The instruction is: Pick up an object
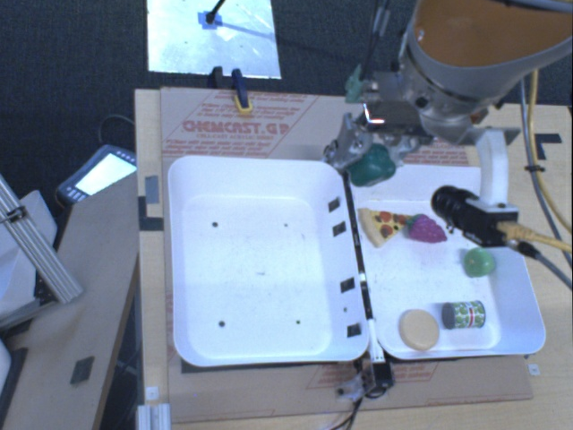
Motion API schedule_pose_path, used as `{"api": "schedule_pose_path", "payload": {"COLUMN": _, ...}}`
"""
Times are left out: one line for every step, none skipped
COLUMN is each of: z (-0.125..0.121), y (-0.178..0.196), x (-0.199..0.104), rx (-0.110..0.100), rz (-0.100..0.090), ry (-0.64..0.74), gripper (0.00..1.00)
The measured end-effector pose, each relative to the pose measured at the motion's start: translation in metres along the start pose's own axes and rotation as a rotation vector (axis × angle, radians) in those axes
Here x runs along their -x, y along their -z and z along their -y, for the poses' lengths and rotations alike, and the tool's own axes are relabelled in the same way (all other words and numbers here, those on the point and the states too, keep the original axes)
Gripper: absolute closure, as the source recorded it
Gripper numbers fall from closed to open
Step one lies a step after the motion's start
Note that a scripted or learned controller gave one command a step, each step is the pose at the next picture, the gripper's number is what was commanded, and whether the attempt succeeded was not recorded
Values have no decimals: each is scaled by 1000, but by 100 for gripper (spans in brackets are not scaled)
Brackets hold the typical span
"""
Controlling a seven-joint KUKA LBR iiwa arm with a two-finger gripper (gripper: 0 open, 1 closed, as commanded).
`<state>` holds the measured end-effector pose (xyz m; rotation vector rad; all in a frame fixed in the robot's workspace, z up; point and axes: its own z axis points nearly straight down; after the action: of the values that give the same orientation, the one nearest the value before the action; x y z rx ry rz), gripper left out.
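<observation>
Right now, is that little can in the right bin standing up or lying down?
Lying down: the can rests on its side, label facing up, beside the tan disc in the right bin.

We note even, bright overhead light: the white bins (260,267) sit close to overexposed, with faint shadows along their inner walls. A metal plate (213,23) at top throws pale glare, and the small screen (100,172) at left blows out. Overall sharpness is soft; the arm (474,25) looks blurred at top right.

Above the bins, toward the top of the frame, I read "CHEMCAST GP" in red on the brown board (235,125); nothing else is legible.
</observation>
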<state>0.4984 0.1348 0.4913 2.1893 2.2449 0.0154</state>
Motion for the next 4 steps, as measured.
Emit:
{"api": "schedule_pose_path", "payload": {"z": 12, "y": 46, "x": -2, "rx": -5, "rz": 1, "ry": -21, "gripper": 100}}
{"api": "schedule_pose_path", "payload": {"z": 0, "y": -44, "x": -65, "rx": -16, "rz": 4, "ry": -17, "gripper": 100}}
{"api": "schedule_pose_path", "payload": {"z": -59, "y": 23, "x": -100, "rx": 0, "rz": -1, "ry": -18, "gripper": 100}}
{"api": "schedule_pose_path", "payload": {"z": -57, "y": 31, "x": -99, "rx": -7, "rz": 1, "ry": -17, "gripper": 100}}
